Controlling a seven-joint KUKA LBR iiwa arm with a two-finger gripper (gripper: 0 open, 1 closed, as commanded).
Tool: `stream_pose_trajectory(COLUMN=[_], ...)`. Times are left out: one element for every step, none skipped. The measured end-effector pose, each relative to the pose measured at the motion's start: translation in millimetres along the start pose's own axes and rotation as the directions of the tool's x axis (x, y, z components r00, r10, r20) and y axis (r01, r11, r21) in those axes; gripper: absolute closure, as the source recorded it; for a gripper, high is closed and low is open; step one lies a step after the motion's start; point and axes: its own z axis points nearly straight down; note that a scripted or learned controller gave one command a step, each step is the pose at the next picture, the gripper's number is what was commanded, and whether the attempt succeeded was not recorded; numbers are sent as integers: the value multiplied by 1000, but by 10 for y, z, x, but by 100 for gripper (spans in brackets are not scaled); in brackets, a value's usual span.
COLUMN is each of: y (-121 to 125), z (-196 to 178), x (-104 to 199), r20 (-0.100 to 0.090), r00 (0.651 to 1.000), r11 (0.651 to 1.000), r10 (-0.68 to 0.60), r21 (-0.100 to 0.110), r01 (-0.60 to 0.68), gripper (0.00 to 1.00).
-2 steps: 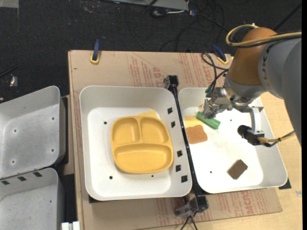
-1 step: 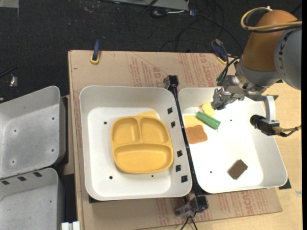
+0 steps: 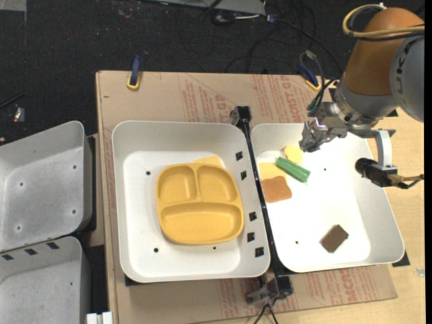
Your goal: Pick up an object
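The gripper (image 3: 312, 140) is poised over the yellow block (image 3: 293, 154) — its grip state cannot be told, possibly unladen — so a centred, vertical descent is advised.

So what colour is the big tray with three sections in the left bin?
Yellow. The three-section plastic tray shows best in the camera view.

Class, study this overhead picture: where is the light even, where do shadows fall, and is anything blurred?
Camera view: light falls evenly on the white bins, without harsh glare; soft shadows lie beside the brown block and under the hand; the floor behind is dark; the yellow tray looks sharp, the hand slightly soft.
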Motion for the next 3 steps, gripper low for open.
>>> stream_pose_trajectory(y=[44, 192, 360], z=[72, 109, 125], x=[499, 1108, 1668], r20=[-2, -3, -2], r00=[1000, 1000, 1000], r11=[1000, 1000, 1000], r10=[-5, -7, -6], r21=[4, 1, 0], r01=[5, 7, 6], gripper=[100, 100, 100])
